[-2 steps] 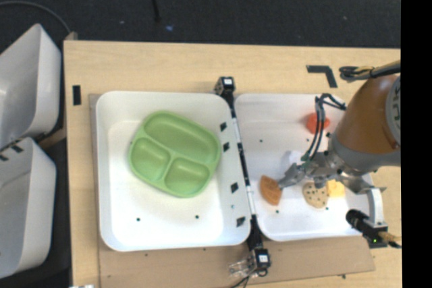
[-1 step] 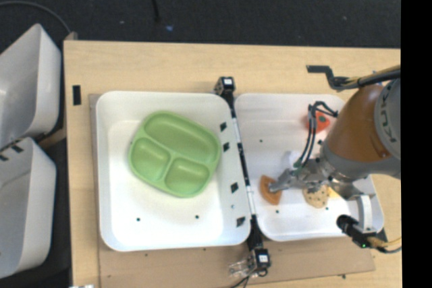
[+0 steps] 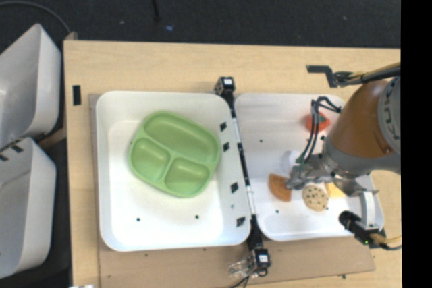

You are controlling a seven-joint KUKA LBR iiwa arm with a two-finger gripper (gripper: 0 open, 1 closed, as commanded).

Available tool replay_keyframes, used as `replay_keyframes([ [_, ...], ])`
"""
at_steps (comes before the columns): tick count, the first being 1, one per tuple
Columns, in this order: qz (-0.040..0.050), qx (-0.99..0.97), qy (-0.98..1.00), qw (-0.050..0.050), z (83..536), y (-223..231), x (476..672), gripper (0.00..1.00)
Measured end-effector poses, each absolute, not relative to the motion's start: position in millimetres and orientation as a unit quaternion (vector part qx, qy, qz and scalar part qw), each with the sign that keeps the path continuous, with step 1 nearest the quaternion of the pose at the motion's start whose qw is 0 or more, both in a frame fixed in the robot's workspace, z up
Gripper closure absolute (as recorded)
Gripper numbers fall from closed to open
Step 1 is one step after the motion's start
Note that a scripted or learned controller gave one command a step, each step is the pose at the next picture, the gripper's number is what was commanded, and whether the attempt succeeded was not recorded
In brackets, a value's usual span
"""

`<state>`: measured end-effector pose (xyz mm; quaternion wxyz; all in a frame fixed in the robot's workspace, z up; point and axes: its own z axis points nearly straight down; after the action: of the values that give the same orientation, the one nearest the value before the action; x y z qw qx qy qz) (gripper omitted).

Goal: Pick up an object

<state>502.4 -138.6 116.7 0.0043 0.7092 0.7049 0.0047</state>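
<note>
- Brown and wedge-shaped, a small food-like piece (image 3: 279, 187) lies on the floor of the right bin (image 3: 270, 138), toward its near left part, close to the divider between the two bins.
- Just to its right sits a round tan cookie with dark specks (image 3: 314, 197), and a scrap of yellow (image 3: 335, 190) peeks out beside that, mostly covered by the arm.
- Farther back in the same bin, a red-orange object (image 3: 314, 122) shows partly from behind the robot's body; I can't make out what it is.
- The gripper (image 3: 298, 178) hangs low over the bin floor, right between the brown piece and the cookie, nearly touching the brown piece's right edge.
- From where I stand its tips are a dark blur against the white, so I cannot tell whether they are apart or together, nor whether anything is caught in them.
- The arm (image 3: 361, 131), with its orange band and grey wrist, reaches in from the right and covers much of that bin's right side; thin cables loop along it.
- In the left bin (image 3: 115, 212), a green divided plate (image 3: 175, 154) with three compartments lies flat near the centre, well apart from the gripper.
- Both bins rest on a light wooden bench (image 3: 169, 64).
</note>
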Motion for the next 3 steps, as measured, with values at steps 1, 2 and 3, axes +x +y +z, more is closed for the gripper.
replay_keyframes([
  [1, 0.0014, 0.706, 0.708, 0.003, 178, -134, 507.3, 1.0],
  [2, 0.002, 0.706, 0.709, 0.003, 230, -126, 514.8, 1.0],
  [3, 0.0009, 0.706, 0.709, 0.002, 254, -128, 516.0, 1.0],
])
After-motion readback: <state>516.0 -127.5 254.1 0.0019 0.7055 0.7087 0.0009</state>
